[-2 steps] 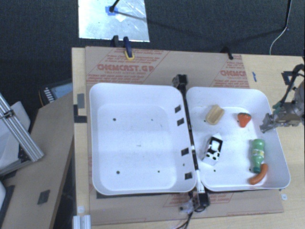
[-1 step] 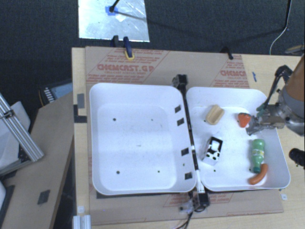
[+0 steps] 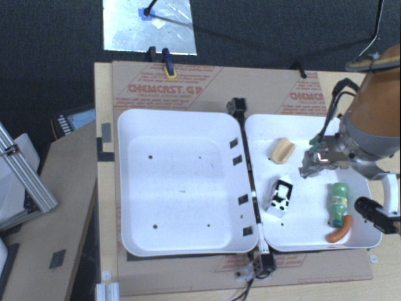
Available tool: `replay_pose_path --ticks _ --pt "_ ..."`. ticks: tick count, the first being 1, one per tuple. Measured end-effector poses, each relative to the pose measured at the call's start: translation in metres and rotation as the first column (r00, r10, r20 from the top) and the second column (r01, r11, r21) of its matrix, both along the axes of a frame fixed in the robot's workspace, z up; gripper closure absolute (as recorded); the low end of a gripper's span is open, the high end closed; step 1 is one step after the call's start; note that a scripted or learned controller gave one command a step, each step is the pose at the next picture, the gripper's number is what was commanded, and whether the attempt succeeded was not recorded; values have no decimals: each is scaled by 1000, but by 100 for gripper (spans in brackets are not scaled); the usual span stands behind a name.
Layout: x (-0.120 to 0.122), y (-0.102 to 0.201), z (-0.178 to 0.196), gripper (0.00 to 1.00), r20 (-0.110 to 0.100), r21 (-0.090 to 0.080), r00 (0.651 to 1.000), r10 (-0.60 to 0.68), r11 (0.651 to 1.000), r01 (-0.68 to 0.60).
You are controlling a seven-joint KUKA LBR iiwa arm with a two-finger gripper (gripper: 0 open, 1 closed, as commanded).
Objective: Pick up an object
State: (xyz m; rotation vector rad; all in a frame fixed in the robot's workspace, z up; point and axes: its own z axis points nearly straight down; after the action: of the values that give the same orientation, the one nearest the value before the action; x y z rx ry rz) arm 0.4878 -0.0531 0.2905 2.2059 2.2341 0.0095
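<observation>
Nearest the lower edge of the right bin (image 3: pixel 294 246), an orange sausage-shaped piece (image 3: pixel 339 234) is seen at about five o'clock, touching the foot of a green bottle (image 3: pixel 338 202) that lies lengthwise just above it; toward seven o'clock of the same bin a small black-and-white box (image 3: pixel 281 196) is found, close to the divider between the bins; farther back, at about eleven o'clock, a tan bread-like block (image 3: pixel 282 150) lies apart from the others; the gripper (image 3: pixel 316 162) is held low over the bin's middle, at about three o'clock from the tan block and at eleven o'clock from the bottle; nothing is seen between its tips, and whether it is released or clenched cannot be told; the left bin (image 3: pixel 125 187) is seen at nine o'clock, and a silver sheet (image 3: pixel 149 17) lies beyond the bench.
</observation>
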Motion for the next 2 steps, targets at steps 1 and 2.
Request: replay_pose_path --ticks 1,2 --pt "0 88 25 100 -1 1 1000 2 1000 -2" --pt "30 144 87 100 4 1 1000 -2 1000 2"
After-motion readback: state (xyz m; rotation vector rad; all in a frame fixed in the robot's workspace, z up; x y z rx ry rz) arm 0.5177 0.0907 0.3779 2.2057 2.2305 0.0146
